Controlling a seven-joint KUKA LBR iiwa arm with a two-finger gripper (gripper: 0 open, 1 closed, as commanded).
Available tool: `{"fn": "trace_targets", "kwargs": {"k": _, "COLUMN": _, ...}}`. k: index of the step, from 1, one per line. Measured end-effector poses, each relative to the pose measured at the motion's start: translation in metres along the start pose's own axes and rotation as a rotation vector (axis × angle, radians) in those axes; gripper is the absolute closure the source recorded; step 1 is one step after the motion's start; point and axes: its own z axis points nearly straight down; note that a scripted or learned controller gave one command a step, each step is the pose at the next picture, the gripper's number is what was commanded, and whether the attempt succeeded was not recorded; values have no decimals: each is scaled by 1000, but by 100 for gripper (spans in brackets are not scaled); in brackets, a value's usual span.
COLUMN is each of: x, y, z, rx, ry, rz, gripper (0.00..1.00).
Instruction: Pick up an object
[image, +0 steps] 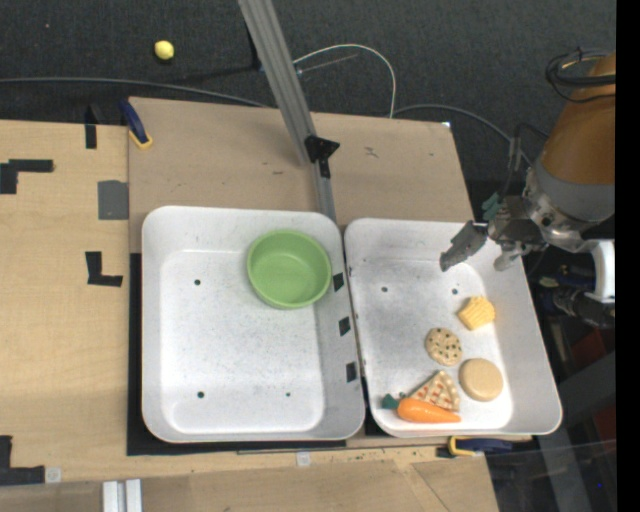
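Observation:
The right bin (400, 260) holds several toy foods near its front right: a yellow ridged block (477, 312), a speckled cookie (443, 345), a tan round piece (481, 380), a pizza slice (438, 389) and an orange carrot (426, 410). A green bowl (289, 268) sits in the left bin (200, 330) at its back right. My gripper (483, 247) hovers over the right bin's back right part, above and behind the yellow block. Its two fingers are spread apart with nothing between them.
A grey metal pole (283, 75) slants down from the top to the seam between the bins. A small yellow ball (164, 49) lies on the dark floor at the top left. Cables run behind the bench.

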Motion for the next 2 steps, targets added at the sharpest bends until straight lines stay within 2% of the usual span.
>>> {"fn": "trace_targets", "kwargs": {"k": 1, "x": 0, "y": 0, "z": 0, "rx": 0, "ry": 0, "rz": 0, "gripper": 0}}
{"fn": "trace_targets", "kwargs": {"k": 2, "x": 8, "y": -7, "z": 58, "rx": 6, "ry": 1, "rz": 1, "gripper": 0}}
